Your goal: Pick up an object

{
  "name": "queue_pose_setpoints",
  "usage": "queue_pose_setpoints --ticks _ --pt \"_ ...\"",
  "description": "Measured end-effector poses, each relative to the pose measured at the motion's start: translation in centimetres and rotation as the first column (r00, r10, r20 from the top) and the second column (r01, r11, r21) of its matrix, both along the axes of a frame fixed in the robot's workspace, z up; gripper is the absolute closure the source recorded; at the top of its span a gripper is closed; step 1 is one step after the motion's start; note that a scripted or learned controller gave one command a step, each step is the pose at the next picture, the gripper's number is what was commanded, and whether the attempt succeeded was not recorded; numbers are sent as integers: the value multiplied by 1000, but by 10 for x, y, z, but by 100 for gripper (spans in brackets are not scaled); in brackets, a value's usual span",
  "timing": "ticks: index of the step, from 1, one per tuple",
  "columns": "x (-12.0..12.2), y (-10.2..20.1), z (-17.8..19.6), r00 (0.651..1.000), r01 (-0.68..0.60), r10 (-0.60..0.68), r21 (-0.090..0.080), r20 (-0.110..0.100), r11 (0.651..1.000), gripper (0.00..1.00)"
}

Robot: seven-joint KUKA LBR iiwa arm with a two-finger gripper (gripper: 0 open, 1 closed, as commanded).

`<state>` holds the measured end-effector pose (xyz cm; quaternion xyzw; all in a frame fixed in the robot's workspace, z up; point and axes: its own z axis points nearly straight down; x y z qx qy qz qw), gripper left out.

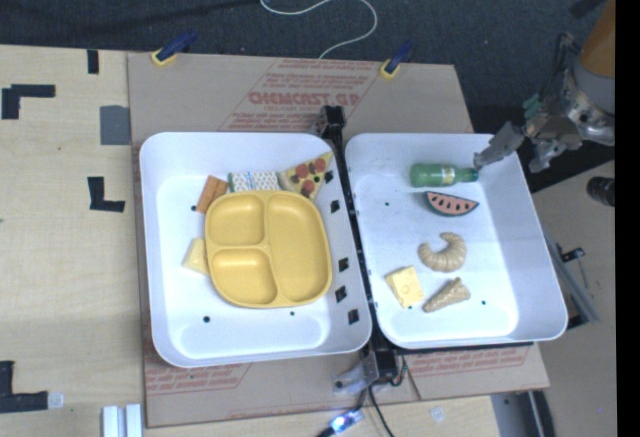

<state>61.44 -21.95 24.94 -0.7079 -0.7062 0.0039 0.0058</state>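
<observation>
Gripper [497, 147]: over the right bin's far right rim, finger state cannot be told.
Green bottle [441, 174]: lying just beside the gripper, inside the right bin [500, 320].
Watermelon slice [451, 202]: near the bottle.
Croissant [444, 251]: mid-bin.
Cheese block [405, 286], cone [447, 295]: near front.
Left bin [165, 225]: yellow divided plate [268, 248] over small items.
Worktop [60, 255]: wooden.

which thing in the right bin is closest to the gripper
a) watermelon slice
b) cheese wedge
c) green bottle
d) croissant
c: the green bottle lies on its side at the bin's top edge, its cap end right by the gripper, with the watermelon slice just below it.
</observation>
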Motion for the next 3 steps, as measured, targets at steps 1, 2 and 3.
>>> queue_pose_setpoints --ticks 1,2,3 --pt "3 1 8 1000 -4 4 -3 13 1000 0" --pt "-2 -3 -37 1000 -3 3 -3 8 1000 0" --pt "-5 -2 -81 1000 -4 4 -3 8 1000 0"
